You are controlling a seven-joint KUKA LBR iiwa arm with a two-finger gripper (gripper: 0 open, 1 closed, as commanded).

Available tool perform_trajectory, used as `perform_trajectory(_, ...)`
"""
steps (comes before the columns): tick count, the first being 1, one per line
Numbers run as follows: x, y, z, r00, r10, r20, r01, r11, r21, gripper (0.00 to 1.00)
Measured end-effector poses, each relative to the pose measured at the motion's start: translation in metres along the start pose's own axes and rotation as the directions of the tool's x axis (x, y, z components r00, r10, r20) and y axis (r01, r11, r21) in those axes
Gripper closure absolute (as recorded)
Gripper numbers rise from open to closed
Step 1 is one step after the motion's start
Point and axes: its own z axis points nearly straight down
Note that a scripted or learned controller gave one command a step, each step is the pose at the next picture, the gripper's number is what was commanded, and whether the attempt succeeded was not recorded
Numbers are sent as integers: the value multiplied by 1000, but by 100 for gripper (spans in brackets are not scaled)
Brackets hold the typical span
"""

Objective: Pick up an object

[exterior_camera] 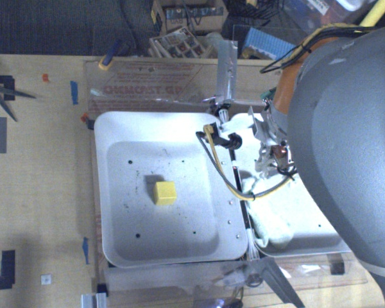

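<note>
A: Where is the object to be picked?

B: A small yellow block (165, 192) lies flat on the floor of the left bin (115, 133), a little left of that bin's middle and slightly toward the near side. Nothing touches it. A faint grey shadow sits just on its far-left side.

A: And the arm?

B: The grey arm (346, 153) bulks in from the right and covers most of the right bin (301, 233), with the orange band (283, 98) showing at its far edge. The gripper (269, 156) hangs over the far-left part of the right bin, close to the divide between the two bins, well apart from the block.

A: Are its tips spread or pressed together?

B: I cannot tell; the wrist hardware and cabling hide them from this angle. Nothing yellow shows there.

A: What else is around?

B: A yellow-and-black cable (226, 172) loops from the wrist down along the seam between the bins. A metal upright post (227, 69) stands just beyond the far rim of the left bin. On the wooden bench (38, 172) to the left are a few blue tape strips (74, 92) and dark markers.
</note>
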Motion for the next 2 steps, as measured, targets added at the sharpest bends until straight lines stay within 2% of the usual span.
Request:
perform_trajectory(1,14,52,-9,1000,2,-2,-2,1000,-1,100)
perform_trajectory(2,-16,114,96,996,-93,-9,93,996,-4,100)
